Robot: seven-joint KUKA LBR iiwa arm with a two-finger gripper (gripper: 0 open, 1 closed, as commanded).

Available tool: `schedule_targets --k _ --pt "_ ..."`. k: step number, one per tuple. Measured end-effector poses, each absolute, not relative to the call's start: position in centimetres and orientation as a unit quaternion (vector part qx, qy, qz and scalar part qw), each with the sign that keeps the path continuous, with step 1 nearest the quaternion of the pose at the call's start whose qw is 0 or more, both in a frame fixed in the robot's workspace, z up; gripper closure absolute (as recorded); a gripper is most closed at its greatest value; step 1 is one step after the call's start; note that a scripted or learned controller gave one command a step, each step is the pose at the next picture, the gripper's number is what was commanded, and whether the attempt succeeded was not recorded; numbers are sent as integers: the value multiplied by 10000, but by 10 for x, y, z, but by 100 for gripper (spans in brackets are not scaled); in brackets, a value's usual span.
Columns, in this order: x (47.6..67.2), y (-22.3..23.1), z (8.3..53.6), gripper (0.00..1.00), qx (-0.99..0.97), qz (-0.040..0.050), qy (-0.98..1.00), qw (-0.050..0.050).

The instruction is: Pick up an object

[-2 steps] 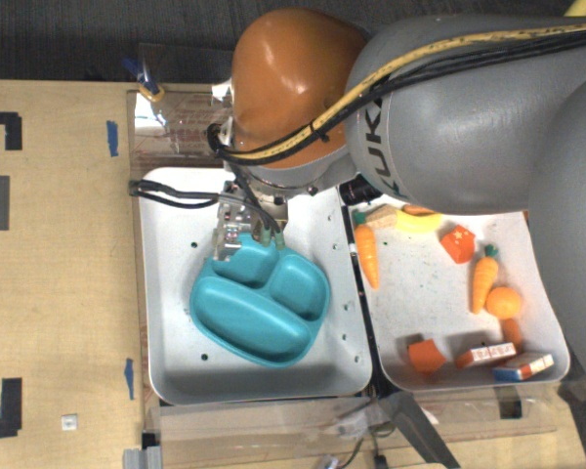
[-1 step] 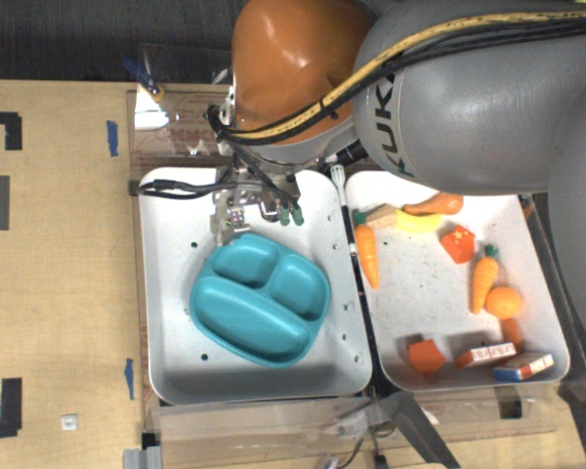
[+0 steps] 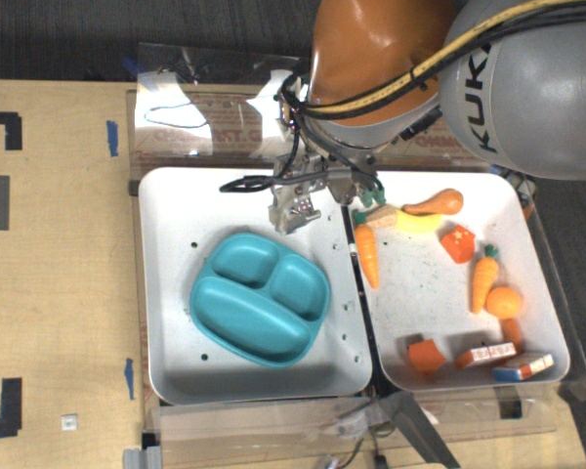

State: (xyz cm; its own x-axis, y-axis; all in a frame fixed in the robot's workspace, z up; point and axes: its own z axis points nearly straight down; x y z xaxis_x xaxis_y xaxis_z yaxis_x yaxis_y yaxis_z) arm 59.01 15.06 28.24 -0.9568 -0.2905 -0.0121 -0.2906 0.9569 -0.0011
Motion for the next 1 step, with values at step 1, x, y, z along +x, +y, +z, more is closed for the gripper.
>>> schedule_targets --k 1 --pt "591 154 294 100 -1485 22 9888 110"
